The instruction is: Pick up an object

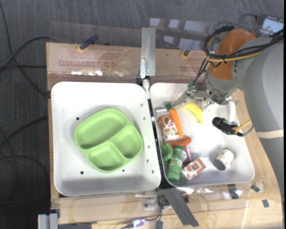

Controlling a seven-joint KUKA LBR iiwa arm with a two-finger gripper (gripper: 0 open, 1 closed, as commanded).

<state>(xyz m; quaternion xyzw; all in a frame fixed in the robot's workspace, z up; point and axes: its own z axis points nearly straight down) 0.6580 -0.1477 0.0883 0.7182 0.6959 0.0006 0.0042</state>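
Camera view has the pincer [199, 98] low at the back of the right bin [238, 175]; whether it is wide or narrow I cannot tell. Just beside it lies a banana [194, 111], the nearest thing to take. Left of that sit a carrot [175, 120] and a small carton [167, 126], further out a white cup [223, 158]. A clean grab, I reckon, means dropping straight over the banana's middle. The left bin [66, 175] holds a green plate [108, 140].

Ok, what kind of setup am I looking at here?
Likely a lab bin-picking bench: two white bins side by side, toy food like a banana in the right one, loose cables across carpet.
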